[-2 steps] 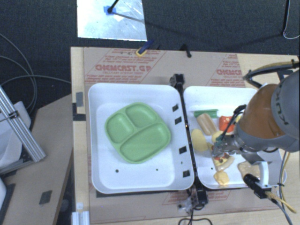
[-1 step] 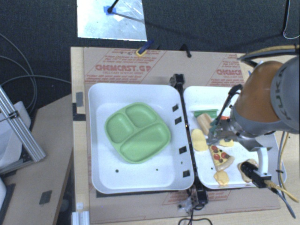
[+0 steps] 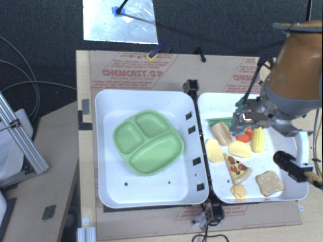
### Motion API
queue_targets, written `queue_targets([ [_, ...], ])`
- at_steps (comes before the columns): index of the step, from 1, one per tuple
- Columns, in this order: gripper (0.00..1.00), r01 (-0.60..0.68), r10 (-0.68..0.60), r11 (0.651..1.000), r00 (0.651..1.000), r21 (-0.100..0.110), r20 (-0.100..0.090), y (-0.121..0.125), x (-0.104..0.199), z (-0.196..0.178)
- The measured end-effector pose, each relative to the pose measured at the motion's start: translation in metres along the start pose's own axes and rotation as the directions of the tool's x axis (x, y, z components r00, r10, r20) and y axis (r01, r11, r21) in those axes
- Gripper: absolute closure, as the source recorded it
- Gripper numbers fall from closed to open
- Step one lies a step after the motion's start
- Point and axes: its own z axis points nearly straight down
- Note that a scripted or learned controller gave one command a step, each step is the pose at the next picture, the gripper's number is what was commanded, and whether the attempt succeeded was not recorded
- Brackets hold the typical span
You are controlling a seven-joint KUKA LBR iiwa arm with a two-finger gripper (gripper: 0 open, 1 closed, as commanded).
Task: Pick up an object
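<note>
Camera view: gripper point(image 3: 241, 125) is being lowered over tomato point(image 3: 245, 135) beside corn point(image 3: 258, 139); jaw state cannot be told; closing is needed next.

One fixed overhead camera (slightly slanted) looks down on both bins point(image 3: 146, 97).

A light green divided plate point(image 3: 148, 142) is seen in the white left bin point(image 3: 108, 185), while in the white right bin point(image 3: 290, 193), yellow corn point(image 3: 258, 139) is shown at 3 o'clock of a red-orange piece point(image 3: 245, 135), and a tan bread slice point(image 3: 269, 182) at 5 o'clock.
</note>
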Motion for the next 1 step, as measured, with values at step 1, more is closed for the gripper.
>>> queue_targets([
  [1,1.00,0.001,-0.001,1.000,1.000,0.019,0.000,-0.0025,0.0851,0.0415],
])
